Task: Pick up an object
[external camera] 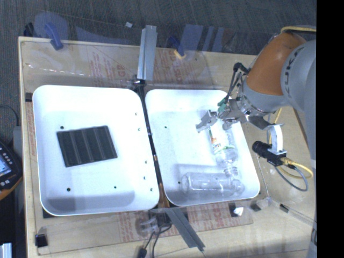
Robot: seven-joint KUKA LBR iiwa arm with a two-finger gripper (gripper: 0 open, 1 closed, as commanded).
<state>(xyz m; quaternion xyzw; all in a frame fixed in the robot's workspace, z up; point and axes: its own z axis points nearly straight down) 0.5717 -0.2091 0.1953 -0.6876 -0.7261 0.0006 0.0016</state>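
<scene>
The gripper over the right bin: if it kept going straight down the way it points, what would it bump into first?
Probably the small clear bottle lying just below the gripper, or the right bin floor beside it; depth is hard to judge from above.

Robot lab, bench, white bins, cables
</scene>
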